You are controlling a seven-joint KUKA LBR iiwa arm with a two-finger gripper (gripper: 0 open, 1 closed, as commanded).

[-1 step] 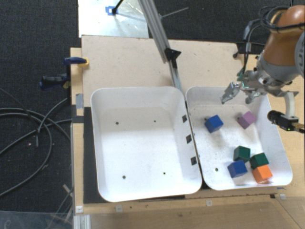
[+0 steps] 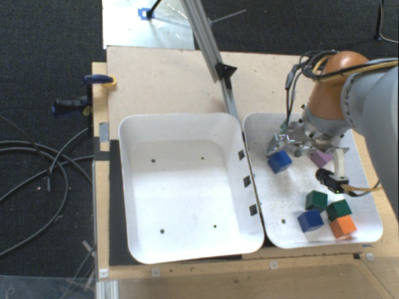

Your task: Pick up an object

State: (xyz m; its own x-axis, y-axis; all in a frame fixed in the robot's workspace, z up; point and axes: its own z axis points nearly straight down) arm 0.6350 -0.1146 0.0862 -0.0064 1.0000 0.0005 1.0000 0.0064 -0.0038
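Dark carpet with loose black cables (image 2: 37,167) fills the frame's left; a blue clamp (image 2: 75,104) grips the wooden bench (image 2: 162,86); left bin (image 2: 187,185) lies centre; right bin (image 2: 283,229) holds the gripper (image 2: 282,149) over a blue cube (image 2: 280,161), finger state unclear; a purple piece (image 2: 322,159) sits half hidden; lower right, green (image 2: 316,200), blue, orange cubes.

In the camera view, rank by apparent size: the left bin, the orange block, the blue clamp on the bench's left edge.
1. Left bin, by far the largest.
2. Blue clamp.
3. Orange block.
The clamp and block look close in size, so their order is unsure.
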